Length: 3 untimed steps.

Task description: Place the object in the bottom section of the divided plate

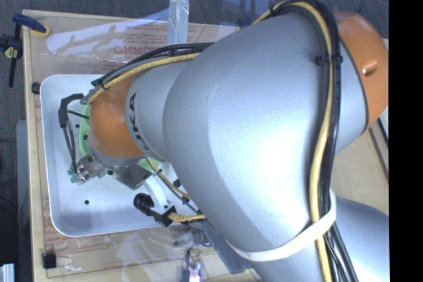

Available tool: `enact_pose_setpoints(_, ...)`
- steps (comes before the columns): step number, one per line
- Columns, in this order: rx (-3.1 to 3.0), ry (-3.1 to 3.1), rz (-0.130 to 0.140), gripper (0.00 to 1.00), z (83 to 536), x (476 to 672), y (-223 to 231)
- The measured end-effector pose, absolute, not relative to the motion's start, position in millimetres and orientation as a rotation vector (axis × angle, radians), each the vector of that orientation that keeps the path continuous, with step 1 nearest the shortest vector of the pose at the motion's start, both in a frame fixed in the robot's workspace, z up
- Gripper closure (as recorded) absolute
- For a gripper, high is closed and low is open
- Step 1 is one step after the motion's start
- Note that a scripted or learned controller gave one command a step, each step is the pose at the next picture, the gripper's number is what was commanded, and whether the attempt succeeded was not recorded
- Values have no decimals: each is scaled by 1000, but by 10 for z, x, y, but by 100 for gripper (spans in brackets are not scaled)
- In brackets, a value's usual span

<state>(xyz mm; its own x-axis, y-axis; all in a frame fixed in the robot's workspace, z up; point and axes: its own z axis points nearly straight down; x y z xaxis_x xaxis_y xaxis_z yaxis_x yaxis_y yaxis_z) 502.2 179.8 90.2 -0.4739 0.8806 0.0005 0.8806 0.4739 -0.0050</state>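
Arm (pixel 264 135) fills most of the frame, grey casing running from lower right up to centre, orange band (pixel 112 132) at the wrist left of centre and a second orange patch at upper right. A yellow-and-black cable (pixel 327 96) runs along the casing. White bin (pixel 56 162) sits at the left of the frame; its left wall and bare floor are visible, the rest lies under the arm. The wrist hangs low over the bin's middle. Gripper (pixel 82 170) is mostly hidden by the wrist: a bit of metal hardware pokes out at its lower left edge, just above the bin floor; cannot tell how it stands or whether it has hold of anything. A sliver of green (pixel 84 137) shows against the wrist's left edge, maybe the plate, too little to be sure. The object cannot be made out. A black fitting (pixel 142 203) with wires hangs below the wrist. Blue clamp (pixel 30 24) at upper left, on the bench corner.
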Motion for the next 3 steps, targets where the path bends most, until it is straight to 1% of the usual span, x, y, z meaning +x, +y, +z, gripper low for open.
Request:
enact_pose_setpoints(1, -1664, -2664, 1, 100, 2474, 4765, 1526)
enact_pose_setpoints(2, -758, -3048, 1, 100, 1913, 4770, 641)
enact_pose_setpoints(3, -799, -3038, 2, 100, 1914, 5653, 665)
